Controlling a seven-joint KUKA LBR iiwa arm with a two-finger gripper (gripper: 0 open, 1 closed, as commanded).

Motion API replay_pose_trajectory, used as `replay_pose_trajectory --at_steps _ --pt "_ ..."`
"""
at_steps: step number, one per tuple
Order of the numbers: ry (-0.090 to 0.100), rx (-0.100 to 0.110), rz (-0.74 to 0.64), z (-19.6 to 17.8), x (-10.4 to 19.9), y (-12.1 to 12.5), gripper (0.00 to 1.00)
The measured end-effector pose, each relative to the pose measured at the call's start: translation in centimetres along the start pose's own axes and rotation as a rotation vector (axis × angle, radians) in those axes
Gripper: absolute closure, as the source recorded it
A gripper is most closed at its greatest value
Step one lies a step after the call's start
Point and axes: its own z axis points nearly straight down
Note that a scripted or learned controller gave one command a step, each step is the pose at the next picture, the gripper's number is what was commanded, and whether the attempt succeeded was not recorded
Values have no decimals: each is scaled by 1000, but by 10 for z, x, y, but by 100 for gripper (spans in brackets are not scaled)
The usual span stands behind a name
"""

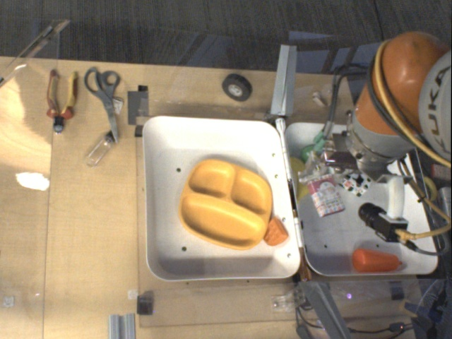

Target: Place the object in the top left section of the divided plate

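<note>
Yellow divided plate (226, 203): smooth shiny plastic. White bins (162, 189): smooth plastic, a bit glossy. Tabletop (70, 224): pale wood, shiny where light hits. Scissors (107, 97): metal blades. Arm's orange band (406, 58): glossy.

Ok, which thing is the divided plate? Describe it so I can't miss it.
Find the left white bin. The plate is the big yellow three-section dish at its middle. A small orange piece touches its lower right edge, but the plate is far larger and yellow.

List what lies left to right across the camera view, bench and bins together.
Pliers → scissors → yellow divided plate → small orange piece → pink packet → orange object.
</note>
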Motion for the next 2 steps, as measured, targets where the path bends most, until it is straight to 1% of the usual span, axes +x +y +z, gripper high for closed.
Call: replay_pose_trajectory --at_steps 1,2 --pt "0 3 -150 24 69 10 100" --pt "0 4 -224 36 146 66 100"
